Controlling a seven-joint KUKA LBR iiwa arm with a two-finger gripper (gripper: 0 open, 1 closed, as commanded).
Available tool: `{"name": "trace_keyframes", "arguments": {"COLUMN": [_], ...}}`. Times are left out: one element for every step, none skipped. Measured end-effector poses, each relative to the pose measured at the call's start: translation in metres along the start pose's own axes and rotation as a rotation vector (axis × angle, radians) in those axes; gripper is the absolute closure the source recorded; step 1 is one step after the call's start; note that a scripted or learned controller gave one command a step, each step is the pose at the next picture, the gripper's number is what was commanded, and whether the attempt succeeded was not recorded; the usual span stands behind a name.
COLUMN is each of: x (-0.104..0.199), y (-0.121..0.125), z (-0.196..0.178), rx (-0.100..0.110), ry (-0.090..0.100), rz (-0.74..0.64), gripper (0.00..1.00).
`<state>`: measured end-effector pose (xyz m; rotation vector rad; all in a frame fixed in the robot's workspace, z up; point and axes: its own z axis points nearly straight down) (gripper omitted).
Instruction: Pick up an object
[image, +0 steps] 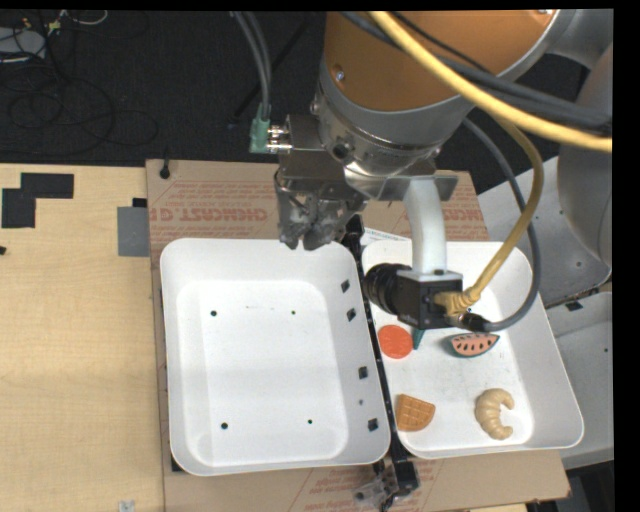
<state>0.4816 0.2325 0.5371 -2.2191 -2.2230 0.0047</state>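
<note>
The right bin holds several small toy foods: a red-orange disc near its left wall, a watermelon slice in the middle, a waffle piece at the front left and a croissant at the front. My gripper hangs high over the back rim of the left bin, close to the divide between the two bins. It is well apart from all the objects, and I see nothing held in it.
The arm's large grey and orange body fills the upper middle and right of the view. A dark gap with clips separates the bins. Light wooden bench surface lies to the left.
</note>
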Motion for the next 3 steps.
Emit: {"name": "trace_keyframes", "arguments": {"x": [0.011, 0.011, -0.038], "y": [-0.006, -0.008, 0.028], "z": [0.002, 0.216, 0.253], "rx": [0.002, 0.016, 0.005], "ry": [0.000, -0.008, -0.003], "rz": [0.001, 0.002, 0.007], "gripper": [1.00, 1.00, 1.00]}}
